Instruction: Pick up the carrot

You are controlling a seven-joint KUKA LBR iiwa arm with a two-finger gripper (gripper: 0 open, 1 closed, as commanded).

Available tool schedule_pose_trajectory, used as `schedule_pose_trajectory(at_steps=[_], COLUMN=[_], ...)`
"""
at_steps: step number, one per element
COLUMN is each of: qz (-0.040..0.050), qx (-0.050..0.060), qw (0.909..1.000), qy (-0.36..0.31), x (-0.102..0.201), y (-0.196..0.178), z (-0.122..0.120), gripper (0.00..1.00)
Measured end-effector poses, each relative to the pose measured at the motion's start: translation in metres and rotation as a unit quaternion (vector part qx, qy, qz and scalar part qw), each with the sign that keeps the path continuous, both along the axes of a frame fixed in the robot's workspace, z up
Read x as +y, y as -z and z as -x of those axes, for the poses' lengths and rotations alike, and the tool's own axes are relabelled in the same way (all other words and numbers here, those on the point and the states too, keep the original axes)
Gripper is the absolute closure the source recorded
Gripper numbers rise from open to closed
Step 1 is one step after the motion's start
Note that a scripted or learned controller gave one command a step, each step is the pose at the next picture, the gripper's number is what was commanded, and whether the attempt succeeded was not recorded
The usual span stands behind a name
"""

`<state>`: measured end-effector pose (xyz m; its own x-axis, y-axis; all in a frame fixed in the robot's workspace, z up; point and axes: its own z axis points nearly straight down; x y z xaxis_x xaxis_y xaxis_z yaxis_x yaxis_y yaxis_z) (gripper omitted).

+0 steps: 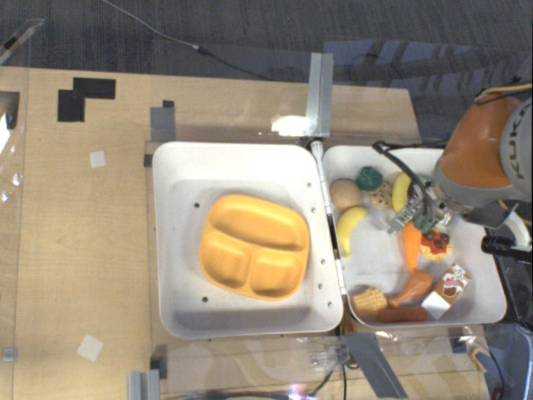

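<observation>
Carrot not yet lifted. The orange tapered plastic carrot (411, 247) lies on the floor of the right-hand shallow white bin (493, 307), roughly mid-bin, long axis running top to bottom in the camera view. The grey two-finger gripper (419, 215) is down at its upper end, just beside it or touching — which of the two cannot be made out. Whether the fingers are spread or closed cannot be told either; nothing is seen held between them. Judgement: the approach is made, while the grasp and the lift are left to do.

Crowded neighbours in that bin: a small red-and-white toy (435, 242) touching the carrot's right side, a yellow plastic banana (401, 192) above it, a second yellow fruit (350, 226) to the left, a brown rounded potato-like piece (346, 193), a dark green round piece (369, 177), a brown drumstick (412, 289) below the carrot's tip.

Left-hand white bin (175, 223) holds a yellow compartmented plastic tray (251, 245) — well apart from the carrot.

Surface: pale wooden bench (83, 248), black tape marks (83, 97) at its far left. Dark ribbed flooring (250, 15) beyond.
</observation>
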<state>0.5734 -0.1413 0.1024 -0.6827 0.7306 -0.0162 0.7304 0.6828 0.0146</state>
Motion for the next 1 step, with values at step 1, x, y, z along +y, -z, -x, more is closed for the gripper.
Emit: schedule_pose_trajectory(at_steps=[1], qz=[-0.0026], qx=[0.005], qw=[0.9953], qy=[0.096], x=[0.0678], y=[-0.0849], z=[0.0122], gripper=[1.0])
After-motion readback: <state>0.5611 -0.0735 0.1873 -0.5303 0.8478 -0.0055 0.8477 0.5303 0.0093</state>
